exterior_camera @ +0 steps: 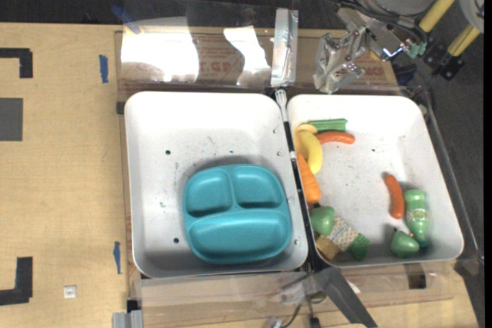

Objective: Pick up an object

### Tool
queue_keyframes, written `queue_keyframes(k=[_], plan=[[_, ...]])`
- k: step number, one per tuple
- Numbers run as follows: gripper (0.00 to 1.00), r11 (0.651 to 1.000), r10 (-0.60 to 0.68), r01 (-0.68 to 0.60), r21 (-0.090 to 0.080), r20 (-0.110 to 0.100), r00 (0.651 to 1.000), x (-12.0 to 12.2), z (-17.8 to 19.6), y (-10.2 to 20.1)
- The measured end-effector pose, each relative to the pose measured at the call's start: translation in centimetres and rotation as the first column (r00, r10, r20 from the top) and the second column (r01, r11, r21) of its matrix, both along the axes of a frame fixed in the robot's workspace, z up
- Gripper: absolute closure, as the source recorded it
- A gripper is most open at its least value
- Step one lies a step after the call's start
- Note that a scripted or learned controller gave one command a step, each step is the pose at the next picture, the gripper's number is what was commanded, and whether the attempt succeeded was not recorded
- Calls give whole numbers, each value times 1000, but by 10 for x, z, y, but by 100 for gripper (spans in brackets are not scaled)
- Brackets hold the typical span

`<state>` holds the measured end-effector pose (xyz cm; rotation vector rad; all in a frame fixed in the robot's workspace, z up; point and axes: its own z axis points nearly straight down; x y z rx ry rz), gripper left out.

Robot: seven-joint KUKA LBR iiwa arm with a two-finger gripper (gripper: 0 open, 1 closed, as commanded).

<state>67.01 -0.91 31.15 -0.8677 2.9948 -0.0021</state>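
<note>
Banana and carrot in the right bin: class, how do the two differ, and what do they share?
The banana is yellow and curved; the carrot is orange and straighter. The banana lies nearer the bin's far end, the carrot below it toward the near end. Both lie flat along the right bin's left wall, end to end.

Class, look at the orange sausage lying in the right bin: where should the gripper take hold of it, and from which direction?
Grip the orange sausage at its middle, coming from above, fingers across its narrow width. It lies flat and lengthwise; the green bottle crowds its lower right, so the bare upper half is probably safer.
</note>
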Motion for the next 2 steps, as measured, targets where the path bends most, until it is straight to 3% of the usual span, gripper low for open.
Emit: queue_keyframes(k=[1, 2], plan=[[100, 998, 68, -68, -5, -15, 998, -14, 5, -24], [100, 991, 133, -133, -5, -14, 991, -2, -2, -31]])
